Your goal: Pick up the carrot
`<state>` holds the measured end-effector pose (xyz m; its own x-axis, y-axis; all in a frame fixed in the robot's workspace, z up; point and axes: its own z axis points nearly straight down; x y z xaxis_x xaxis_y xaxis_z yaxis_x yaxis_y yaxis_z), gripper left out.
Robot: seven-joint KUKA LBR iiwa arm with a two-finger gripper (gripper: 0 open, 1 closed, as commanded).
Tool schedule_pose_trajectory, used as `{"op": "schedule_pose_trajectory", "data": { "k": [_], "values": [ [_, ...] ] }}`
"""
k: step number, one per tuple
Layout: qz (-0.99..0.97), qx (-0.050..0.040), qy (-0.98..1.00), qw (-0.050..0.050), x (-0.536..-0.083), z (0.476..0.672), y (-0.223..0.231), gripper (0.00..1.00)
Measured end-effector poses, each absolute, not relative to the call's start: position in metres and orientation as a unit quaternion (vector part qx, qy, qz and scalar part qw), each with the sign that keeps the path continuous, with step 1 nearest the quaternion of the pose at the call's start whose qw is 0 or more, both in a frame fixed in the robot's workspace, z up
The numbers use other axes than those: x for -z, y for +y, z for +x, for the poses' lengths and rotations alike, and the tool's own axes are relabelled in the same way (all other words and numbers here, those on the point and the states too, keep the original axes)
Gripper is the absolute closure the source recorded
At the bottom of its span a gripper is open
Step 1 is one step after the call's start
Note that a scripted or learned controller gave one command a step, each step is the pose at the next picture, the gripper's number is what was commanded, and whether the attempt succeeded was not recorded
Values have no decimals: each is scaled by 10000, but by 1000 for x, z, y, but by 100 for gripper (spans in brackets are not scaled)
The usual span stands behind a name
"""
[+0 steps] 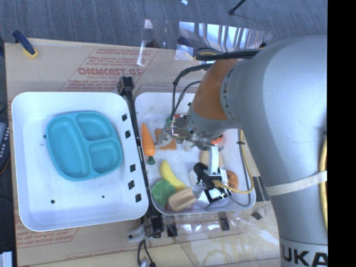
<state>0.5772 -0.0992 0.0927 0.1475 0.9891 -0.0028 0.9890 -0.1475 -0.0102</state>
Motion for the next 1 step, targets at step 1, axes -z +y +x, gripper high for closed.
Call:
{"op": "schedule_pose_trajectory", "data": {
  "k": [1],
  "values": [
    [-7545, -62, -6562, 65, -102, 577, -98, 100]
  ]
}}
